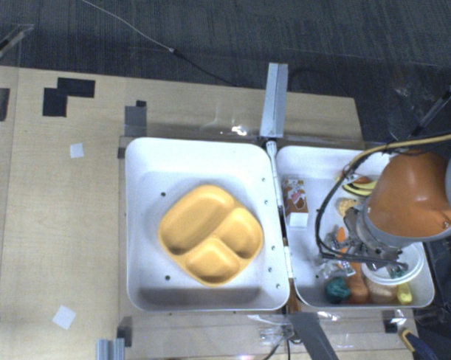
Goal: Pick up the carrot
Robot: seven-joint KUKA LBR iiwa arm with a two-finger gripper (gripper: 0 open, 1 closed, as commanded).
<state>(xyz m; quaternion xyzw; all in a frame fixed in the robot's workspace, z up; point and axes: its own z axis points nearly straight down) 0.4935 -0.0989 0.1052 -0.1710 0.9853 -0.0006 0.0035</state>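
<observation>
1. The left bin (136, 209) holds a yellow divided plate (211, 233) near its middle, with bare white floor between the plate and every wall.
2. The right bin (307, 160) is crowded along its near edge.
3. The carrot (342, 236) shows as an orange sliver just left of the gripper (359, 258).
4. Whether the gripper has hold of anything cannot be made out.

One camera watches me from above, fixed over the table (54, 229) and looking down at a slight slant. It sits far enough off to take in both white bins, the left bin (139, 231) and the right bin (307, 171), whole and side by side. My arm (413, 193) enters from its right edge, and dark floor shows along the top.
</observation>
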